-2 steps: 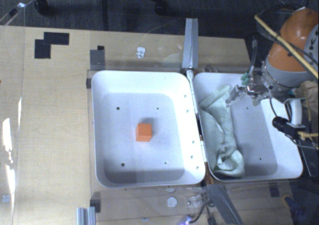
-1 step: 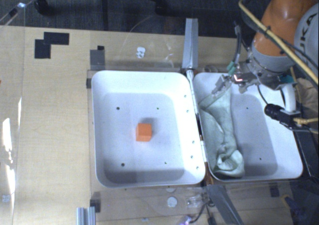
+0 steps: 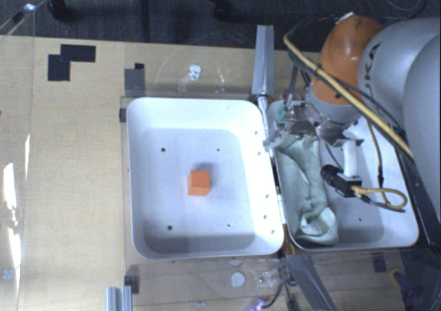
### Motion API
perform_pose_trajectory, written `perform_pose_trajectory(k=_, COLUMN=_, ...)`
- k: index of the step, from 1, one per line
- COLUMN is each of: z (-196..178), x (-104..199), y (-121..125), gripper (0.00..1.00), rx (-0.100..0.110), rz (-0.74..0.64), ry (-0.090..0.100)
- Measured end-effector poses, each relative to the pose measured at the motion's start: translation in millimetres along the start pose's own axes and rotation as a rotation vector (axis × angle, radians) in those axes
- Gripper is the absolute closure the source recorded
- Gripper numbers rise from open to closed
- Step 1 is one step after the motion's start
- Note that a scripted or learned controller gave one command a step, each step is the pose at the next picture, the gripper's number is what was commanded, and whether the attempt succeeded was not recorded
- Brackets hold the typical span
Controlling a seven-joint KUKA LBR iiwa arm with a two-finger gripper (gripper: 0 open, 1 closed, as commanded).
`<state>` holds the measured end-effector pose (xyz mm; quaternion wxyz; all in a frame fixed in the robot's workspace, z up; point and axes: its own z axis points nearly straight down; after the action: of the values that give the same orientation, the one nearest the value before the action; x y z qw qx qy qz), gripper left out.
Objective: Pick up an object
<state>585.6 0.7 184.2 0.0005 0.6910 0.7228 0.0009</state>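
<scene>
A pale wooden bench [image 3: 69,178] seen from above, with two black tape marks [image 3: 69,61] near its far left corner. Just right of the bench's bare left part sits the left bin [image 3: 158,130], a shallow white tray with rounded corners. A small orange cube [image 3: 199,183] lies alone on its floor, close to the middle and well apart from every wall.

Touching this tray's right edge is the right bin [image 3: 375,234]. A crumpled grey-green cloth [image 3: 303,178] lies along its left side, running from the far end toward the near end, where it bunches into a heap.

The gripper [image 3: 288,125] is low over the far left corner of the right bin, right at the upper end of the cloth. It is too cluttered and small to tell whether it is open or closed, or whether it grips the cloth. The grey arm [image 3: 406,75] with its orange band reaches in from the right.
</scene>
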Motion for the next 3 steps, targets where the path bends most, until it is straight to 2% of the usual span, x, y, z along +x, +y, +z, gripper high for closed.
perform_pose_trajectory(k=1, z=38.9, x=-21.5, y=-7.0, gripper=0.0, rx=-0.02, rz=-0.127, ry=0.02)
perform_pose_trajectory(k=2, z=26.0, x=1.8, y=-4.2, gripper=1.0, rx=-0.02, rz=-0.156, ry=0.047)
perform_pose_trajectory(k=3, z=-49.1, x=-2.6, y=65.9, gripper=1.0, rx=-0.004, rz=-0.253, ry=-0.001)
